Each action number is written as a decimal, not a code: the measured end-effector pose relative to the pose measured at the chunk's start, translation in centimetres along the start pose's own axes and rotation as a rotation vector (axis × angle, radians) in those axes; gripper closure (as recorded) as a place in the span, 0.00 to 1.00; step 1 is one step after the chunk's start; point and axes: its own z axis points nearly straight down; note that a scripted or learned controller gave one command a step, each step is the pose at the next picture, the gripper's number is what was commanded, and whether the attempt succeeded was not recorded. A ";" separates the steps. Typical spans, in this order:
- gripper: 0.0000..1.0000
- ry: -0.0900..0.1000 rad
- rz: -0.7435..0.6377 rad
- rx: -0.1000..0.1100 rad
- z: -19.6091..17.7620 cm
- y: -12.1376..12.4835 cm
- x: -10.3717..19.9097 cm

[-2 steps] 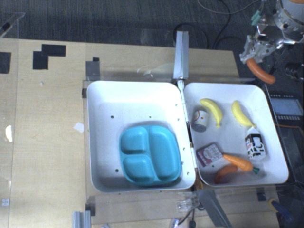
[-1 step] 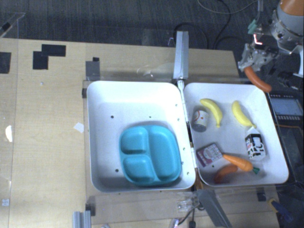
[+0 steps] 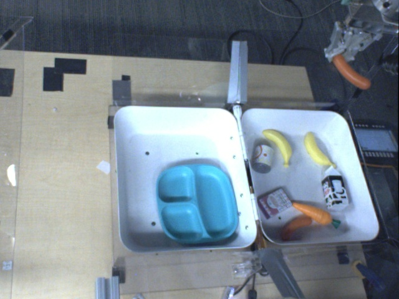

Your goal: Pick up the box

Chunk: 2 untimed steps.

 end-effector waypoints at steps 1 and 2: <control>1.00 0.001 -0.258 0.002 0.1 0.0 0.3; 1.00 0.001 -0.448 0.001 0.0 -0.1 1.0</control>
